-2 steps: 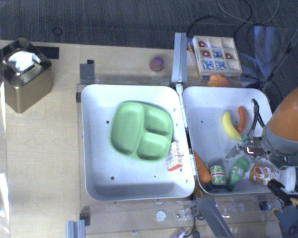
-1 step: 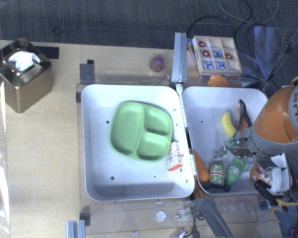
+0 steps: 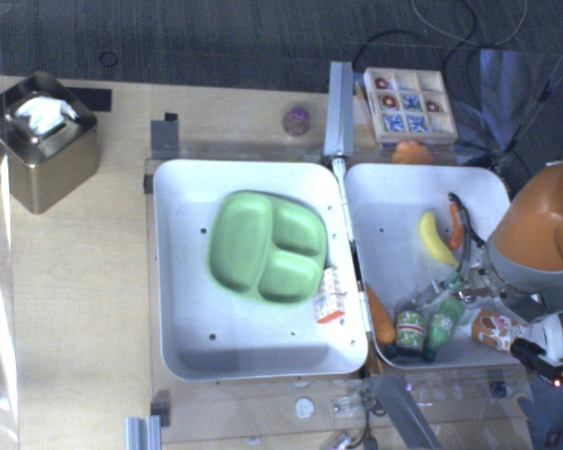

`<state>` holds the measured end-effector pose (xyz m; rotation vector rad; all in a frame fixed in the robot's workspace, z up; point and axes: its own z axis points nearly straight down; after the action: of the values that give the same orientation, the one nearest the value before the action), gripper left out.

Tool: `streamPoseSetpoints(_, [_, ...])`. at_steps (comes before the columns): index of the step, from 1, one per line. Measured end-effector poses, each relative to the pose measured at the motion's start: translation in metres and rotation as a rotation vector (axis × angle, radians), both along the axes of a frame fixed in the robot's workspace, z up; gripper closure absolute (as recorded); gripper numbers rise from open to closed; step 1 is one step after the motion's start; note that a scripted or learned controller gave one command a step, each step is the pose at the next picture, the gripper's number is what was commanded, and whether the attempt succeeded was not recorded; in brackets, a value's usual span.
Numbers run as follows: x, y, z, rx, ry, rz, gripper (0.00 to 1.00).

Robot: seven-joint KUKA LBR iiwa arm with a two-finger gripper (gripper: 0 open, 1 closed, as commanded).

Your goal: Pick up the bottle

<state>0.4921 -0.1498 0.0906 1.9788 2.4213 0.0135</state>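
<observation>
The grey arm (image 3: 542,237) reaches in from the frame's right, above the right bin (image 3: 394,195). Its gripper (image 3: 462,289) sits low right, just above the green bottle (image 3: 440,325), which lies tilted near that bin's front edge beside a green can (image 3: 410,330). Jaw state cannot be told. The bottle looks light, stiff and smooth, likely slippery; mid-body across its width seems the best hold.
</observation>
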Motion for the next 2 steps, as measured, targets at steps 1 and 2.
streamPoseSetpoints(1, [0.0043, -0.0005, 0.0134, -0.005, -0.013, 0.001, 1.00])
streamPoseSetpoints(2, [0.0042, -0.0006, 0.0133, -0.005, -0.013, 0.001, 0.00])
